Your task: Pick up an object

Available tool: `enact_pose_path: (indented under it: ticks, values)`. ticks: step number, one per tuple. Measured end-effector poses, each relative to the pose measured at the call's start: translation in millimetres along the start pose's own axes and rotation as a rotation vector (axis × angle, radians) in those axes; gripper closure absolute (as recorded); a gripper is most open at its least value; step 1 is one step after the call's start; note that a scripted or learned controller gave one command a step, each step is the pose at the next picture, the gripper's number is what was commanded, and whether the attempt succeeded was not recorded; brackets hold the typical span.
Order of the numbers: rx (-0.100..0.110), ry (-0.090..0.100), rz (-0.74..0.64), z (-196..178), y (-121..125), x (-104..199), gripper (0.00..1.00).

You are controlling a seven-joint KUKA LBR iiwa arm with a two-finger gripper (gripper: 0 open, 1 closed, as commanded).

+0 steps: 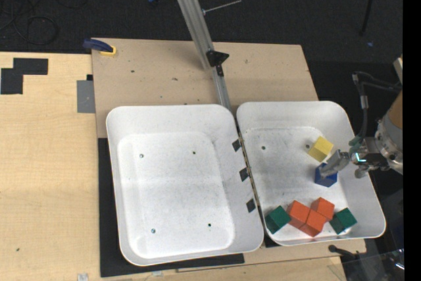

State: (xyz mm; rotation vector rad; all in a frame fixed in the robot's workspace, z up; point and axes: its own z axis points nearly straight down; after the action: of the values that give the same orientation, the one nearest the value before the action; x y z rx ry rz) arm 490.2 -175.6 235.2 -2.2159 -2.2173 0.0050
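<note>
The right bin [283,116] holds several small blocks. A yellow block [321,148] lies near its right side, with a blue block [325,175] just below it. Along the front edge sit orange blocks [310,215] between two green blocks [277,218] [343,220]. My gripper [348,166] reaches in over the bin's right rim, low and open. Its left finger [337,160] rests at the blue block's upper right corner. Nothing sits between the fingers.
The left bin [131,141] stands beside the right one, with black clips on the shared rim [241,173]. A slanted aluminium rail [194,16] rises behind the bins. A blue and yellow clamp [100,47] lies at the bench's back left corner.
</note>
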Motion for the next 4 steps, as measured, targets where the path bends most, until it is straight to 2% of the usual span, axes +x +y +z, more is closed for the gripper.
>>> enact_pose_path:
  ticks: [1,3,4]
  values:
    - [-0.005,-0.001,0.004,-1.8,0.6,-0.7,0.00]
    - [0.002,0.001,0.003,123.5,3.5,3.1,0.00]
    - [-0.004,0.000,0.005,143.4,3.9,3.4,0.00]
